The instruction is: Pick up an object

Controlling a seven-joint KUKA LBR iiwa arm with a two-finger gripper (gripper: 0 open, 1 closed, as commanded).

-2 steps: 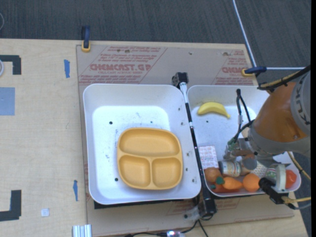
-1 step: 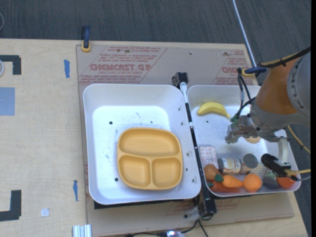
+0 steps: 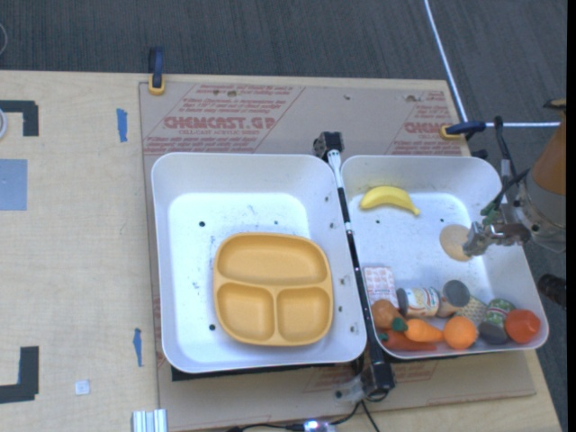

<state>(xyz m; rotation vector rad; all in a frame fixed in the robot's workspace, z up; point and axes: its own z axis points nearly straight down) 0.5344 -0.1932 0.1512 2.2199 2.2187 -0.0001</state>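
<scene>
The pincer point(image 3: 479, 237) hangs at the right wall of the right bin point(image 3: 423, 165), reaching in from the right, and whether it is open or closed I cannot tell — the tip is small and blurs against a pale tan disc point(image 3: 455, 242) that lies just to its left on the bin floor. Nothing is visibly held.

Any object will serve for the task, and the disc is the nearest one. It looks flat and low, so my judgement is that it is a poor first choice: a two-finger tip has little to close on and is likely to slide over it. If the disc is tried, the tip should be centred over it and brought right down to the floor of the bin before closing.

The banana point(image 3: 389, 199), alone at the far left of the same bin, seems the better target — well apart from everything else, with room on both sides, and best gripped across its narrow width near the middle.

The near edge is crowded: a carrot point(image 3: 416, 331), an orange ball point(image 3: 460, 333), a small jar point(image 3: 423, 301) and a red tomato point(image 3: 523, 325) lie touching or nearly so, and a grasp there risks nudging neighbours.

The left bin point(image 3: 247, 183) holds a yellow divided tray point(image 3: 272, 288), too broad to pinch except at its rim.
</scene>
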